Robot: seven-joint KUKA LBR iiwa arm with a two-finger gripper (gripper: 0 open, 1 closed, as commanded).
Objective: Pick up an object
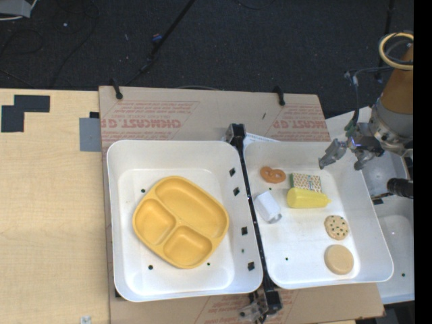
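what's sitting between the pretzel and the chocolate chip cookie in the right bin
In the camera view, the yellow wedge lies between the pretzel and the cookie.

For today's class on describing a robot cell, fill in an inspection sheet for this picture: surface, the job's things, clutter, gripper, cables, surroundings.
Surface: two white bins, left bin and right bin, side by side on a cardboard sheet.
Job's things: in the right bin, a pretzel, a patterned block, a yellow cheese wedge, a white cylinder, a chocolate chip cookie and a tan round disc.
Clutter: a yellow compartment tray in the left bin.
Gripper: the gripper sits above the right bin's upper right corner, holding nothing.
Cables: dark cables on the floor behind the bench.
Surroundings: wooden panel at left.
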